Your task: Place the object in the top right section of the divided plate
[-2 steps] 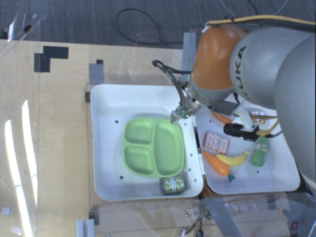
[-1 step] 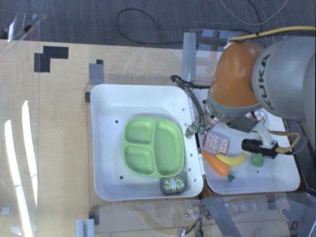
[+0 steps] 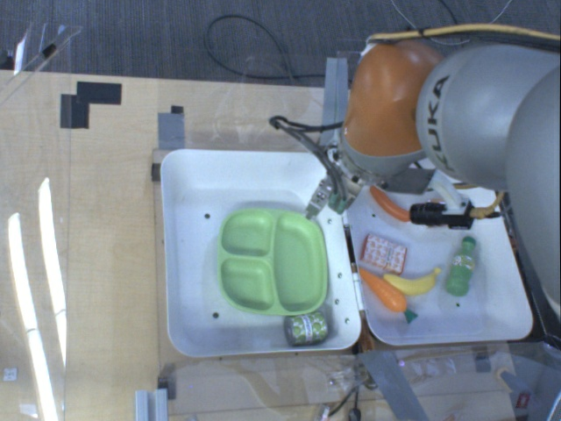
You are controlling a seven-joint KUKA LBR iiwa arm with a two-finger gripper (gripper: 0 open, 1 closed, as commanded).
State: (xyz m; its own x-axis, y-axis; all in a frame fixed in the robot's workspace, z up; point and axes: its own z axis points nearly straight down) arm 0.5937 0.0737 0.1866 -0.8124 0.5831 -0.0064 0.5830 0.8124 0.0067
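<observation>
A light green divided plate [image 3: 273,263] lies in the left bin [image 3: 188,235], with two small sections on its left and one long section on its right. All its sections are bare. My gripper [image 3: 325,203] hangs just past the plate's top right corner, by the wall between the two bins. Its fingers stand apart, with nothing between them. A green-labelled can [image 3: 306,328] lies on its side just below the plate, touching or nearly touching its lower rim.
The right bin [image 3: 491,323] holds a carrot [image 3: 383,289], a banana [image 3: 414,281], a green bottle [image 3: 460,267], a red-and-white packet [image 3: 384,253] and another orange piece [image 3: 390,204] partly under the arm. The arm's bulk [image 3: 456,103] covers that bin's upper part.
</observation>
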